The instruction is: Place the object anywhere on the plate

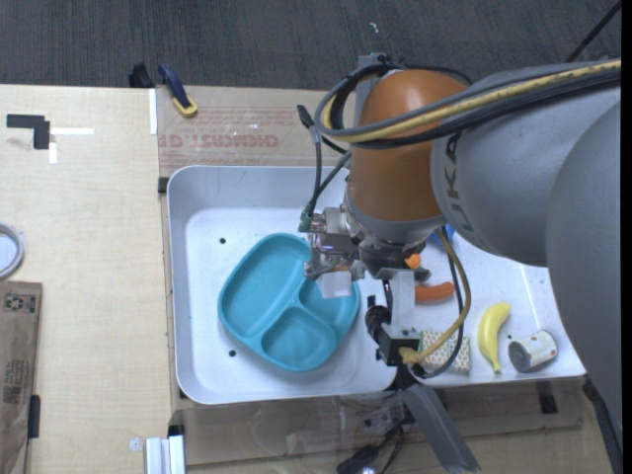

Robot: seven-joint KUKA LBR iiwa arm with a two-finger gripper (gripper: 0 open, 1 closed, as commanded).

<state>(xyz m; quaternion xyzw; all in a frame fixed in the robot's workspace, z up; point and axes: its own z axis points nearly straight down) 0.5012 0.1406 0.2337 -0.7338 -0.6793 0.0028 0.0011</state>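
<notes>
One blue plate (281,309), one banana (492,335), one carrot (434,291); tool (331,270) over plate.

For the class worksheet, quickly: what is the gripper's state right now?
Gripper: cannot be told; it sits over the right rim of the turquoise divided plastic plate in the shallow white bin.
</notes>
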